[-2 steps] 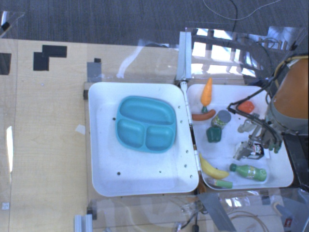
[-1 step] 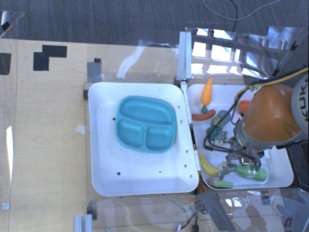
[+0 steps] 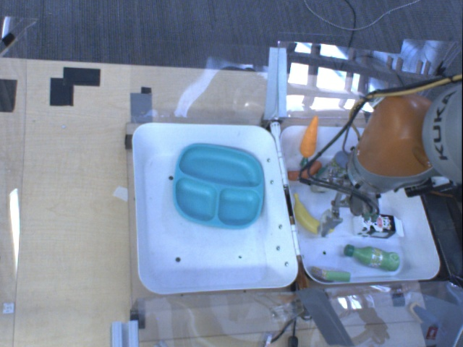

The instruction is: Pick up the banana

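In right bin (image 3: 427, 262): banana (image 3: 305, 215) lies by the left wall, not held.
My gripper (image 3: 331, 223): just beside the banana, fingers spread, grasping nothing.
Risk: my fingers may hit the wall and slip.

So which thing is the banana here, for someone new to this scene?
Take the right bin, the one the arm reaches into. The banana lies along its left wall, just left of the gripper. It is the one yellow curved thing; the carrot above is orange, the bottle green.
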